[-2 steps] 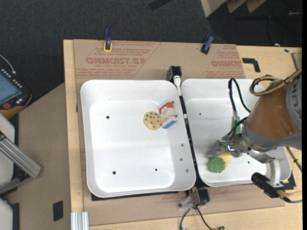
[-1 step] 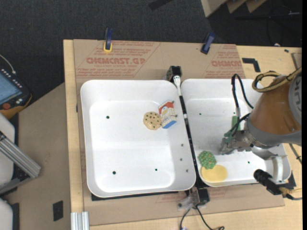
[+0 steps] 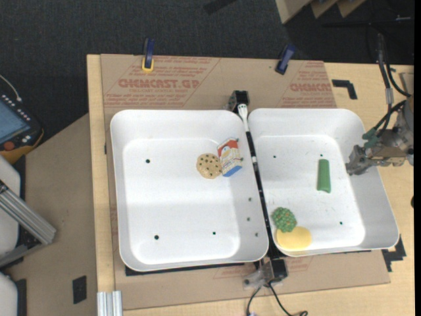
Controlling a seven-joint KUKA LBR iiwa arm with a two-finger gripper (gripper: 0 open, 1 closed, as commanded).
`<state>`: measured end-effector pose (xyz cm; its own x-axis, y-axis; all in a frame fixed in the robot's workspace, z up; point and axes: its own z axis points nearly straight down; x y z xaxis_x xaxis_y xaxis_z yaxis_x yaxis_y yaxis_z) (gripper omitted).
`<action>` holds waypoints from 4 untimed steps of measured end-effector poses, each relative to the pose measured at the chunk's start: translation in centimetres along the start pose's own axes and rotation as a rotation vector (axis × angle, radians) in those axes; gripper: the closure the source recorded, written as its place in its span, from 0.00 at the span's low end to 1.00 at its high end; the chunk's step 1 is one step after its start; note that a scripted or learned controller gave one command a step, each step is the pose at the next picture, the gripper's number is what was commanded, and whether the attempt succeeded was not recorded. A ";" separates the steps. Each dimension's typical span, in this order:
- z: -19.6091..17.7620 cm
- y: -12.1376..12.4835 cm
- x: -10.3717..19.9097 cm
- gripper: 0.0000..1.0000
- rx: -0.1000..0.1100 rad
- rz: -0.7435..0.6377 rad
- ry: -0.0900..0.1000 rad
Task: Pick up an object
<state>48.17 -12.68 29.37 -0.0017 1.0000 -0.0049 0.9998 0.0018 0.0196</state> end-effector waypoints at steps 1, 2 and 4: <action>14.5 -0.8 1.2 1.00 0.034 0.002 0.009; -6.4 0.0 -4.4 1.00 -0.001 0.004 -0.004; 2.2 -0.2 4.7 1.00 0.020 -0.006 0.008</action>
<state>47.97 -7.95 27.15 -0.0082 1.0000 0.0032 1.0000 0.0082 -0.0005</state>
